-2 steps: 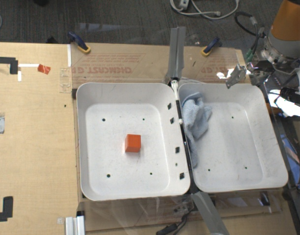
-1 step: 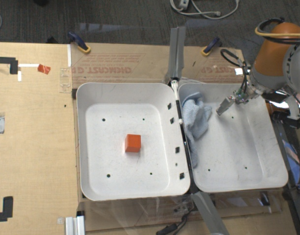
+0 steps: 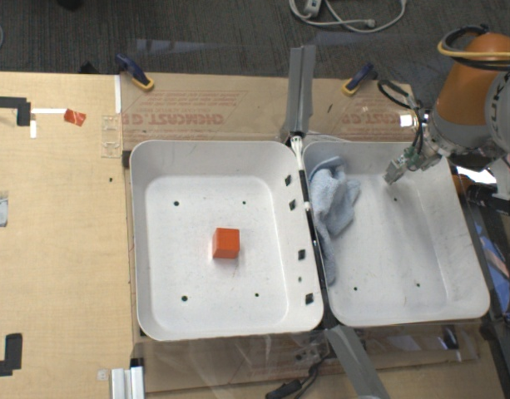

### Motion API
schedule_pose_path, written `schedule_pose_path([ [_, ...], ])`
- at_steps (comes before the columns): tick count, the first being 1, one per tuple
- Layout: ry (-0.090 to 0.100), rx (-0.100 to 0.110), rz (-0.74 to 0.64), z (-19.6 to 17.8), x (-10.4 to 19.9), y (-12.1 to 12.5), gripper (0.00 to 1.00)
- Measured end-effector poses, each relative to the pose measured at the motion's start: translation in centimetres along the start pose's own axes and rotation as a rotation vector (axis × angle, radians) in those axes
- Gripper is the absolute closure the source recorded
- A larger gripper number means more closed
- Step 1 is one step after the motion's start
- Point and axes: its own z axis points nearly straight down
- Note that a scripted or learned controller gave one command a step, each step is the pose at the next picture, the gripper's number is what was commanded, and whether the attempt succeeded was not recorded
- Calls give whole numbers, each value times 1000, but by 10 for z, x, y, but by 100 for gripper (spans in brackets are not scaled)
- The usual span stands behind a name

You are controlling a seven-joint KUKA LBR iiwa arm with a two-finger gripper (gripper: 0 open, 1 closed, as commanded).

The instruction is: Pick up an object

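grey arm angled down-left, claw (image 3: 398, 171) low

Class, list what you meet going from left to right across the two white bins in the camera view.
Small orange-red cube in the left white bin → crumpled light-blue cloth at the right white bin's left side → the arm's two-finger gripper.

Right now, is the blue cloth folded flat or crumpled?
Crumpled: the cloth lies bunched in uneven folds against the left wall of the right bin.
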Motion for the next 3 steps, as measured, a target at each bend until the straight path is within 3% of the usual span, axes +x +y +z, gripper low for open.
schedule_pose_path([
  [1,5,4,-123,6,50,23,100],
  [2,2,3,-64,-96,20,4,100],
  [3,2,3,-119,-90,-3,-2,100],
])
